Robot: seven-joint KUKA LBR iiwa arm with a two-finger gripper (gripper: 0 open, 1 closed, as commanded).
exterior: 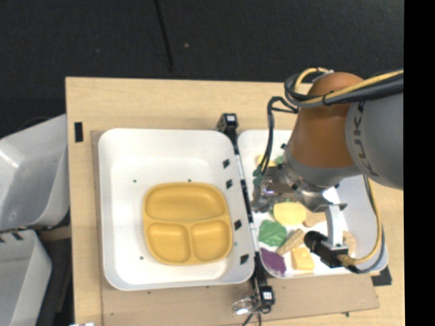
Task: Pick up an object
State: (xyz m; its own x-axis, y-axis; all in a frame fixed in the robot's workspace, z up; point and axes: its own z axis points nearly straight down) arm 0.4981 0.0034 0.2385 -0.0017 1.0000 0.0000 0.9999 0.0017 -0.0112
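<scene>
The arm's orange wrist band and grey body hang over the right bin. My gripper is down at that bin's left side, above a heap of small toy food pieces. Below it lie a pale yellow piece, a green piece, a purple piece, a tan stick and a yellow block. A green and yellow bit shows just above the gripper. The arm hides much of the bin.
The left bin holds a yellow divided tray with three compartments. A black clip sits at the top of the wall between the bins and another fitting at its bottom. Bare bench wood surrounds both bins.
</scene>
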